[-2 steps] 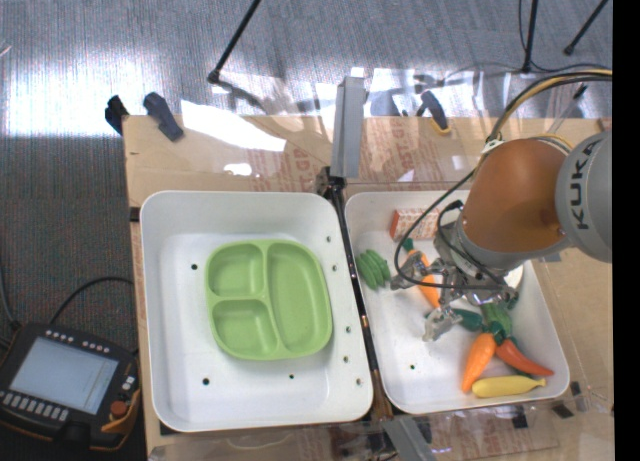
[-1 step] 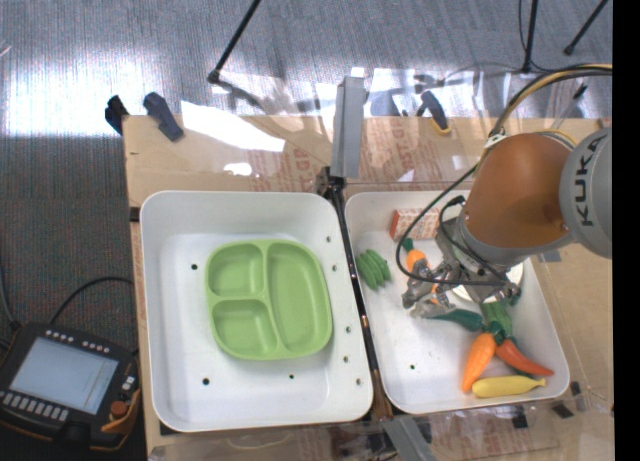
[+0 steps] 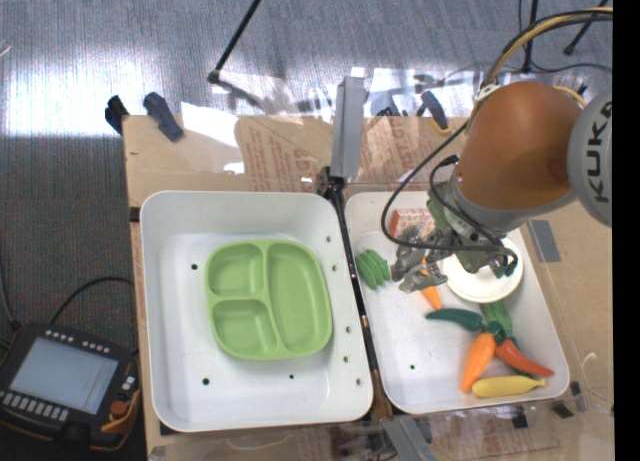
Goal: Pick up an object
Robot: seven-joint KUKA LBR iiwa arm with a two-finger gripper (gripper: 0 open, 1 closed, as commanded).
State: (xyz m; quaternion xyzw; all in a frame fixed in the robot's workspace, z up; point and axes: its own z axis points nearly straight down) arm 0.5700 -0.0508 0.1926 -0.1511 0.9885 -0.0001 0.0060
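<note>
Arm [image 3: 530,149] comes in from the right and hangs low over the right bin [image 3: 420,389]. Tool [image 3: 425,267] sits in that bin's upper middle, metal parts crowded together; cannot tell how the tool stands, wide or narrow, and nothing is clearly seen in it. Cables loop from the arm down beside it.

Right bin holds the toy food. Green ridged piece [image 3: 374,268] just left of the tool, near the bin's left wall. Small carrot [image 3: 431,295] right under the tool, partly covered by it. White round dish [image 3: 484,279] just right of the tool, partly under the wrist. Red-and-white box [image 3: 408,220] behind the tool, half hidden. Dark green pepper [image 3: 455,317] lies across the middle. Lower right cluster: orange carrot [image 3: 478,359], red-orange chili [image 3: 520,357], yellow piece [image 3: 508,386], touching or nearly so.

Left bin [image 3: 180,219] holds a green divided plate [image 3: 267,299], three compartments, well apart from the tool.

Surface [image 3: 190,164] is brown cardboard-like. Teach pendant [image 3: 65,379] on the floor at lower left.
</note>
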